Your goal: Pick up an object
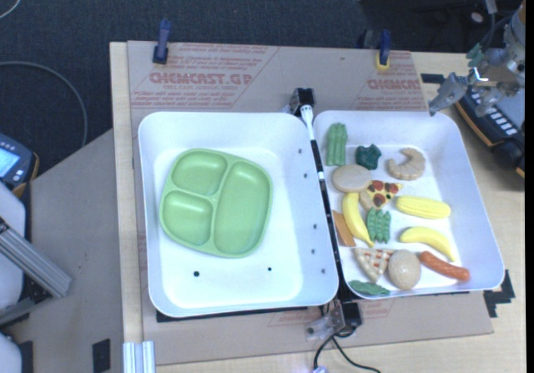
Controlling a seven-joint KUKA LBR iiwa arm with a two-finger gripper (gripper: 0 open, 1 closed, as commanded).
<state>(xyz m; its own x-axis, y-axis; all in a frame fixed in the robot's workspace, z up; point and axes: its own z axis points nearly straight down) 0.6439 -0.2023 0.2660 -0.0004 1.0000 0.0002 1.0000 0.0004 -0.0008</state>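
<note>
The right white bin (pixel 476 188) holds several toy foods. Among them are a green pickle (pixel 336 143), a dark green broccoli (pixel 368 155), a tan croissant (pixel 407 163), a beige bun (pixel 351 178), two bananas (pixel 355 219) (pixel 428 239), a yellow corn piece (pixel 423 208), a pizza slice (pixel 373 261), a pale egg-shaped piece (pixel 404 269) and a red sausage (pixel 444 266). My gripper (pixel 450 89) hangs above the bench just beyond the right bin's far right corner, apart from all the food. Nothing is seen in it.
In the left white bin (pixel 158 271) lies a green divided plate (pixel 217 200). Both bins rest on a cardboard sheet (pixel 209 75) held by a blue clamp (pixel 160 39) and a second clamp (pixel 383 47). A black strip (pixel 315 158) runs between the bins.
</note>
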